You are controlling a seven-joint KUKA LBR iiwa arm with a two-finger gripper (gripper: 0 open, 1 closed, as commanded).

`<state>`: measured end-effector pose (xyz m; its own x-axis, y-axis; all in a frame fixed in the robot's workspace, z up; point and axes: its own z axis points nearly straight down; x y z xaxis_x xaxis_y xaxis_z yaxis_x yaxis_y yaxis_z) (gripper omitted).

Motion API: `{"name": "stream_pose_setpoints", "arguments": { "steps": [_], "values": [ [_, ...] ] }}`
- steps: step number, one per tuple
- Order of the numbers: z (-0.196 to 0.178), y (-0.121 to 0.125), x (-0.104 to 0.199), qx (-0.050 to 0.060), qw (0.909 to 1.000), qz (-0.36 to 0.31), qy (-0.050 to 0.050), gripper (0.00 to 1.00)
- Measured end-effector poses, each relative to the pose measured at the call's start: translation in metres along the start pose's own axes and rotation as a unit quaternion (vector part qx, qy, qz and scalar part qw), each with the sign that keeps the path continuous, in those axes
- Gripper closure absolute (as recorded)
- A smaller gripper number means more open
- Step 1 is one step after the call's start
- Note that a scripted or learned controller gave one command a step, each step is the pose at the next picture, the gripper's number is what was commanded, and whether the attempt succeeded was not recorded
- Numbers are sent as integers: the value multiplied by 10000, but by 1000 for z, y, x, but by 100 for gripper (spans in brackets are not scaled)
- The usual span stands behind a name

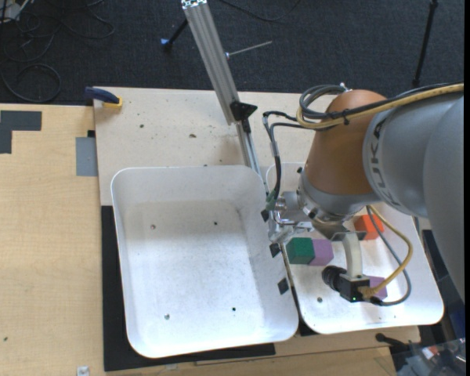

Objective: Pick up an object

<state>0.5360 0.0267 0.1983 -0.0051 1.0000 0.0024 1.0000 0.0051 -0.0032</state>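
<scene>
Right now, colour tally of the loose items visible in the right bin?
Green: 1, block
Purple: 2, block beside the green one, piece near the bin's front
Orange: 1, piece partly hidden behind the arm
Total: 4 visible; the arm may hide more.

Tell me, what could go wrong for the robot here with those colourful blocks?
1. The green block and purple block sit touching, so the gripper might nudge one while reaching for the other, or catch both.
2. They lie close to the right bin's wall, so a finger could bump that wall.
3. The arm hides part of the orange block, which may make it hard to pick.
</scene>
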Motion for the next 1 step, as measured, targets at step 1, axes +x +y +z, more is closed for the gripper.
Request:
{"name": "stream_pose_setpoints", "arguments": {
  "steps": [1],
  "values": [
    [-20, 11, 46, -9, 10000, 6, -6, 100]
  ]
}}
